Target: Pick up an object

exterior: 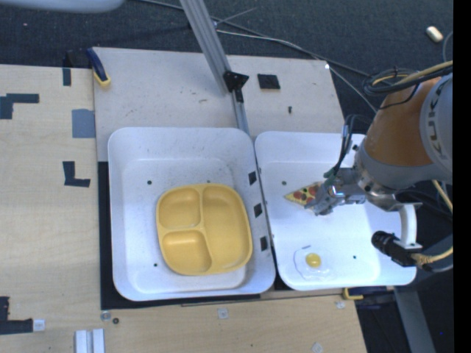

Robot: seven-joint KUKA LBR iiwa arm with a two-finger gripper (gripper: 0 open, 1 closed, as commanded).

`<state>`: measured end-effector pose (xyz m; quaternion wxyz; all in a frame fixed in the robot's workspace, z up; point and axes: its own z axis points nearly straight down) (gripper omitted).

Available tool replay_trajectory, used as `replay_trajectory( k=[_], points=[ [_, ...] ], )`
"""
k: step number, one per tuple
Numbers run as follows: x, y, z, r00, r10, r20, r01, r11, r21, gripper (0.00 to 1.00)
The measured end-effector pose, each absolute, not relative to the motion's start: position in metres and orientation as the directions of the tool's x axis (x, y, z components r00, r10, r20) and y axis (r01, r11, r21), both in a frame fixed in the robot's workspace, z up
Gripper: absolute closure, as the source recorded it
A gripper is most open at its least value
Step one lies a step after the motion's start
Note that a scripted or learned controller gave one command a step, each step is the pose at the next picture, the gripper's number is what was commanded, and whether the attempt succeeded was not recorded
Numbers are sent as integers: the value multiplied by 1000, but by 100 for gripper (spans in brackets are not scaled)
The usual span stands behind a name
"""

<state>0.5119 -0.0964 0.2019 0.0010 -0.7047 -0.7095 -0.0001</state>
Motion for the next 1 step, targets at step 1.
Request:
replay_trajectory(
  k=[1],
  points=[
    [519,-37,203,-8,1000,2,1000,8,-2,100]
  ],
)
